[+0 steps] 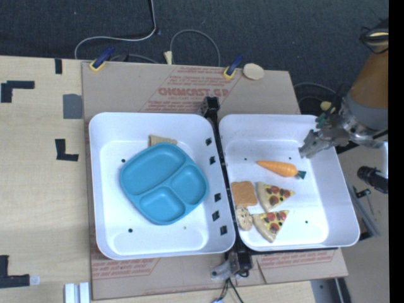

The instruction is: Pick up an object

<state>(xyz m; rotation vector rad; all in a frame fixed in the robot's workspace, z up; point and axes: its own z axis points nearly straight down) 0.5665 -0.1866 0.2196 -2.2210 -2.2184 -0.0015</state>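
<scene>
In the right bin [328,188] lie an orange toy carrot [278,167], a tan toast slice [243,193], two pizza slices [275,195] [272,223] and a small round cookie [243,218]. My gripper [312,145] hangs at the bin's upper right, just above and to the right of the carrot, with nothing seen between its fingers. Whether they are open or shut is unclear from this angle.
The left bin [101,188] bears a blue divided plate [164,183] with a tan piece [161,141] poking out behind it. A black clip row [216,163] runs between the bins. Cables and clamps lie past the cardboard's far edge.
</scene>
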